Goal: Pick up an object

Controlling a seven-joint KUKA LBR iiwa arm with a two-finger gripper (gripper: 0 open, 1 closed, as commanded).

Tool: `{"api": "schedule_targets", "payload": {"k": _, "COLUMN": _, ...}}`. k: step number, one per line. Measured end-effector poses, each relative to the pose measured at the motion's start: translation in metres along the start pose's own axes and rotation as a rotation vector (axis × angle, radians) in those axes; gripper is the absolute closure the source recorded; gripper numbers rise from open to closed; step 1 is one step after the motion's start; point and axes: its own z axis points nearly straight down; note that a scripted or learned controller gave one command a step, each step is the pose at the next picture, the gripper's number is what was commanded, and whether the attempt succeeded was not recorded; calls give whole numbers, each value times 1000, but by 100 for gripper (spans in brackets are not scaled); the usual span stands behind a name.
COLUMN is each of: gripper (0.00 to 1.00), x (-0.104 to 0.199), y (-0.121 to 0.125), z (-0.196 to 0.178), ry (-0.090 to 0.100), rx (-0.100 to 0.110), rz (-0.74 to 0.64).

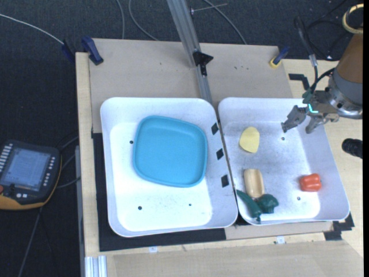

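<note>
Tan block [253, 182]: lies in the right bin [323, 154] near its front edge, long axis running front to back, the near end touching a dark green object [260, 203].
Yellow piece [249, 139]: rounded, flat, in the right bin's left half, apart from the tan block.
Red-orange object [310, 182]: small, toward the right bin's right wall, well apart from the others.
Gripper [301, 122]: above the right bin's back right area, 2 fingers spread apart, nothing between them.
Left bin [115, 154]: holds 1 blue square plate [170, 150].
Handheld pendant [26, 173]: on the floor at left, screen lit, text unreadable.
Writing: none legible on any item.
</note>
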Motion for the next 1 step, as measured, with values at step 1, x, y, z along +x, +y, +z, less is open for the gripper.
{"api": "schedule_targets", "payload": {"k": 1, "gripper": 0, "x": 0, "y": 0, "z": 0, "ry": 0, "rx": 0, "rz": 0}}
